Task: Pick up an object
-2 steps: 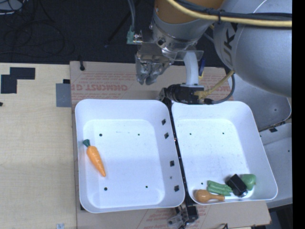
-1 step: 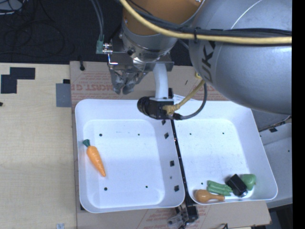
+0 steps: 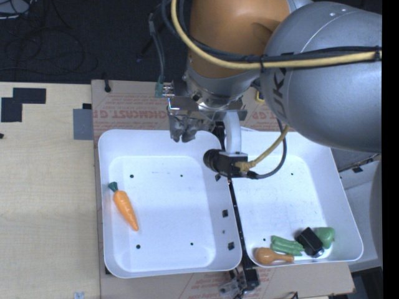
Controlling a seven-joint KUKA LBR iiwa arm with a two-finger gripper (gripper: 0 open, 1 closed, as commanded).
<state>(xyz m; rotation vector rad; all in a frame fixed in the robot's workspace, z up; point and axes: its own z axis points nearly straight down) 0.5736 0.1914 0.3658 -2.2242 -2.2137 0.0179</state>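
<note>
Nothing picked yet: gripper point(image 3: 182, 131) hangs at the left bin's point(image 3: 109, 167) 12 o'clock rim (finger state: cannot tell). Carrot point(image 3: 125, 210) sits untouched at 9 o'clock; approach and grasp remain.

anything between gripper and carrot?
No. In the camera view, only bare white floor of the left bin lies between the gripper and the carrot.

Bulky grey arm point(image 3: 324, 73), orange band point(image 3: 234, 17), yellow and black cables, dark metal gripper point(image 3: 184, 131), perhaps small screws
</note>
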